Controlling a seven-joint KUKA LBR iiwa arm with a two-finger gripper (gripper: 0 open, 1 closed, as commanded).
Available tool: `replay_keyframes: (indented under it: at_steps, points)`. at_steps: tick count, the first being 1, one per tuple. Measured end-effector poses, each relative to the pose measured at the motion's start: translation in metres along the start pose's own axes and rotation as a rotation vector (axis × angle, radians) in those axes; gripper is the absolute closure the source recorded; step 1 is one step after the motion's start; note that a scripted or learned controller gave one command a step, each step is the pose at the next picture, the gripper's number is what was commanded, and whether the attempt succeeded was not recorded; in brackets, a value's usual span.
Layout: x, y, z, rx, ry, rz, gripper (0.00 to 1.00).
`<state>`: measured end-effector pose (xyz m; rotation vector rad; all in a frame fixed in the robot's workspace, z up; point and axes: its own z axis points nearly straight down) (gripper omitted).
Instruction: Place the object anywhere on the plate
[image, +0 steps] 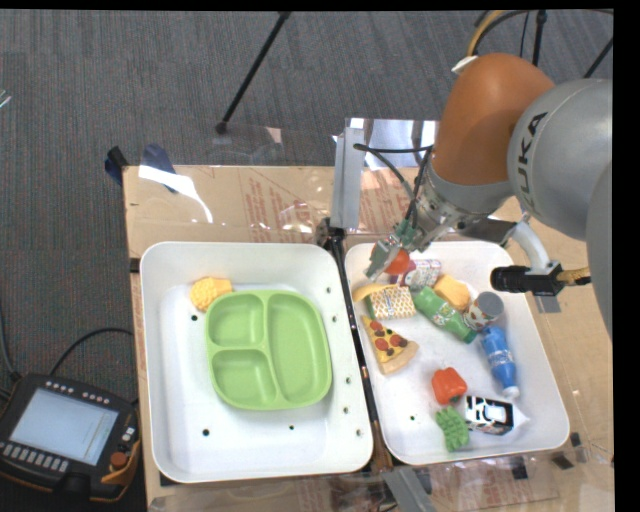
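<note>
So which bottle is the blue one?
The blue bottle lies near the right bin's right side, slanting toward the bottom. The other, the green bottle, lies left of it, closer to the gripper.

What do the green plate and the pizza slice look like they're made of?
The green plate looks like molded plastic with a smooth, slightly glossy finish: uniform color, rounded compartment ridges. The pizza slice seems to be toy plastic or rubber, judging by its flat painted toppings; which of the two is unclear.

My arm (560, 150) is grey and rounded, with dark lettering on its side and a broad orange band (490, 115) above the wrist; thin cables trail past it.
</note>
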<state>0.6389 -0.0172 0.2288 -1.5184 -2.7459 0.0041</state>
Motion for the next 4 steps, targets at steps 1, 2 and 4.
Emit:
replay_keyframes:
  at_steps: [1,2,4]
  points:
    - [0.067,-0.077,-0.06,-0.005,-0.003,-0.241,1.0]
    - [0.148,-0.042,0.039,0.008,0.005,-0.221,1.0]
    - [0.166,-0.01,0.053,-0.001,-0.001,-0.234,0.0]
